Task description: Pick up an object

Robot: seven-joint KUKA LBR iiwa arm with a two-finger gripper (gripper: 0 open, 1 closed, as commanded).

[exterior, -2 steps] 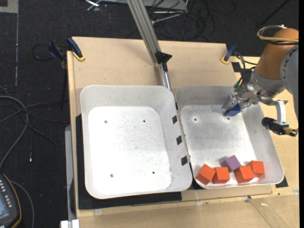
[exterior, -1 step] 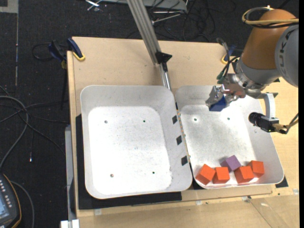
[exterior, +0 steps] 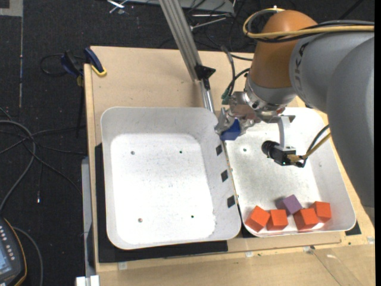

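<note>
- The grey arm with the orange band [exterior: 280, 34] reaches in from the right, and its two-finger gripper [exterior: 229, 126] hangs over the upper left corner of the right shallow white bin [exterior: 333, 165].
- A small blue block [exterior: 231, 130] sits at the tip of the gripper, and it seems to be clamped between the fingers, just beside the ridge where the two bins meet.
- The blue block is at the far upper left of the right bin, well apart from the other blocks.
- Four orange cubes [exterior: 278, 218] lie in a row along the lower edge of the right bin, close together.
- A small purple cube [exterior: 292, 204] rests just behind this row, touching the orange cubes.
- The left shallow white bin [exterior: 119, 124] stands just beside the right bin, on its left side.
- A black cable with a plug [exterior: 280, 154] hangs from the wrist over the middle of the right bin.
</note>
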